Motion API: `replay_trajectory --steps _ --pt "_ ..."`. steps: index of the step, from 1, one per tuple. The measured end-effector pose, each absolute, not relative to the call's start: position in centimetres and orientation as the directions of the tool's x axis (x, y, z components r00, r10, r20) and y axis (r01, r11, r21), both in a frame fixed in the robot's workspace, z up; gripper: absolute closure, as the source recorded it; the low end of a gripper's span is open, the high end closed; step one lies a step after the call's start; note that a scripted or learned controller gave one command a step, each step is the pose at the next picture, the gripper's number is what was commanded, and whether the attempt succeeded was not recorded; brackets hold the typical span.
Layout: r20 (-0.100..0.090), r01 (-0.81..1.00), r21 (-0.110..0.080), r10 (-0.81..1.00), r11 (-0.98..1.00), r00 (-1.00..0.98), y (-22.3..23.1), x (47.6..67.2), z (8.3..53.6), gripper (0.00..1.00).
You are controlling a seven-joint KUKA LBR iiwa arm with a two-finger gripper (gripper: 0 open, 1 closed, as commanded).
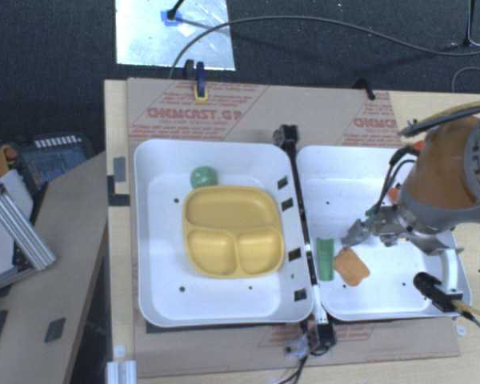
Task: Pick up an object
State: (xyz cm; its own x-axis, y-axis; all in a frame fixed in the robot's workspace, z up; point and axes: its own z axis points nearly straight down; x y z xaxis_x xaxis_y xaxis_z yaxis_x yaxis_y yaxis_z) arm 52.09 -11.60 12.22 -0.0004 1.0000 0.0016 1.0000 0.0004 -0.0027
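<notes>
Task status: nothing picked up yet, as far as view shows. Arm reaches in from right, low over the right bin (384, 298). Pincer (358, 234) sits just above/beside the orange object (352, 267), tip pointing toward bin's left side. Whether pincer is wide or narrow: cannot tell, parts too small and dark against the wrist. No item visibly between its tips.

Likely target: orange object, rounded and flattish, lying on bin floor near the left wall. Green stick-shaped item (325, 259) lies right next to it, upright in the view, against the divider; the two look touching or nearly so.

Left bin (156, 294): yellow three-compartment tray (230, 230) in centre, small green rounded item (203, 177) just behind its far-left corner. Both untouched.

Left to do: close on an obj, lift clear.
</notes>
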Motion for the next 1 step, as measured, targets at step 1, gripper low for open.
replay_trajectory --steps 1 --pt "0.001 1.0 -0.001 1.0 0.001 -0.001 -11.56 52.14 8.31 0.0"
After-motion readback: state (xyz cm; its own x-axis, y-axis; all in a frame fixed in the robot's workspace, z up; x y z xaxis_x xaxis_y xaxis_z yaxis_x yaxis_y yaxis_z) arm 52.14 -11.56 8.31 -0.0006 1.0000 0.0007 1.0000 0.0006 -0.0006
